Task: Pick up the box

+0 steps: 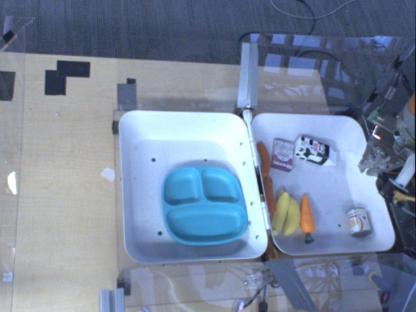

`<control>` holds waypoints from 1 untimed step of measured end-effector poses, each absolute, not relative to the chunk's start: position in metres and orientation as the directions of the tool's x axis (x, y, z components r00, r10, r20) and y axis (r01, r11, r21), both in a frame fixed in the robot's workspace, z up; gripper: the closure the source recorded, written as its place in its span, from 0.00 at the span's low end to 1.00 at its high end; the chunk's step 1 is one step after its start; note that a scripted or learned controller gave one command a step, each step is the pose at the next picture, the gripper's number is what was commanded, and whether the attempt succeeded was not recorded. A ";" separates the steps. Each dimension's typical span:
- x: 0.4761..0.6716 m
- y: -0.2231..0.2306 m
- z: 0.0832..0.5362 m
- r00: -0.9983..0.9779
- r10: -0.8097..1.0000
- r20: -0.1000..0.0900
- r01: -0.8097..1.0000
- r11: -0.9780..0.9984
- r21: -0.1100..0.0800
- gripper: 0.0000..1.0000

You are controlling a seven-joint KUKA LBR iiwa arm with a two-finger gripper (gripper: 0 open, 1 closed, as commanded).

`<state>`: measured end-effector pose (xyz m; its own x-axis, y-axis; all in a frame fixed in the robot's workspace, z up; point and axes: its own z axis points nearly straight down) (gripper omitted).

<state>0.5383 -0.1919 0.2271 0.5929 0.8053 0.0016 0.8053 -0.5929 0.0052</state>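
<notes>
Small maroon cardboard box (282, 155) lies at the far left of the right white bin (364, 132), beside the black-and-white carton (312, 149). Gripper (380, 158) hovers at the right rim; grip unreadable.

Even, bright overhead light; soft shadows, slight blur.

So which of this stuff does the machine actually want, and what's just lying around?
Wanted: small box; the gripper at the right bin's edge.

Lying about: black-and-white carton, bananas, carrot, sausages, can, blue tray.
</notes>
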 end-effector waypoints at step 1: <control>0.521 -0.177 0.093 0.784 0.621 0.002 0.621 -0.784 0.001 1.00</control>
